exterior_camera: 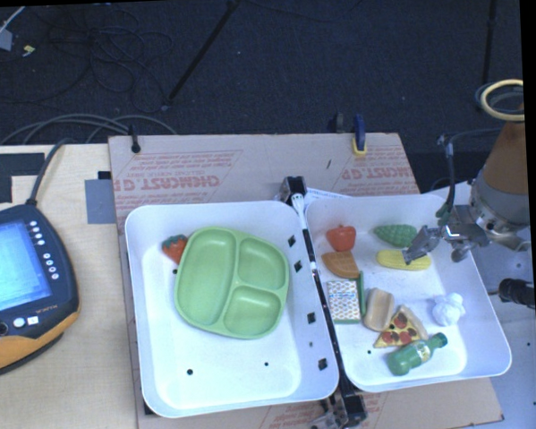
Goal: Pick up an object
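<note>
Right bin [490, 350]: holds small toy foods.
Pincer [424, 243]: I see it low over the yellow toy banana [405, 260]; whether it grips, I cannot tell.
Banana: probably light, stiff, smooth plastic; I would grasp across the middle.

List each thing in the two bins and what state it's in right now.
gripper: over the right bin, at the banana
banana: lying flat, under the gripper
green plate: right way up, in the left bin
green bottle: on its side
tomato: upright
pizza slice: lying flat
</note>
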Tool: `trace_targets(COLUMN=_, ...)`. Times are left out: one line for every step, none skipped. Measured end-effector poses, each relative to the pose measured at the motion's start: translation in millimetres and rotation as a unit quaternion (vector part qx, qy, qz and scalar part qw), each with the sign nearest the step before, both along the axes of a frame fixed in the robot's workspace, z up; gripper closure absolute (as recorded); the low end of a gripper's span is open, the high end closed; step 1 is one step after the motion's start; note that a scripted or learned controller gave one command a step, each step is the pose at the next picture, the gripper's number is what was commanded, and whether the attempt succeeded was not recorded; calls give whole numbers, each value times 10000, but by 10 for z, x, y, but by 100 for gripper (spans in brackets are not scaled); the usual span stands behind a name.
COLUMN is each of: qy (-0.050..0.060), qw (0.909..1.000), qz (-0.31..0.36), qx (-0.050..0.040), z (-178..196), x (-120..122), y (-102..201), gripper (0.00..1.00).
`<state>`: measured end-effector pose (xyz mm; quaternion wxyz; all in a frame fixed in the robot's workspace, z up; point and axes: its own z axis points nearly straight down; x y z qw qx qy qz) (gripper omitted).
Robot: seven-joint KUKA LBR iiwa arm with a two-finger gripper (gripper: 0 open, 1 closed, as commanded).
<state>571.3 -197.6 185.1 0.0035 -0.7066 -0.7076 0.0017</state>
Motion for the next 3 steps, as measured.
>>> trace_targets(qy=29, qw=10000, qz=5, qx=11, z=67, x=-2, y=-3, gripper=100)
trace_targets(qy=-81, qw=10000, qz=11, qx=-29, z=1549, x=-35, y=209, gripper=100)
trace_targets(qy=-76, qw=10000, qz=-1, qx=-34, z=2880, x=-295, y=178, gripper=100)
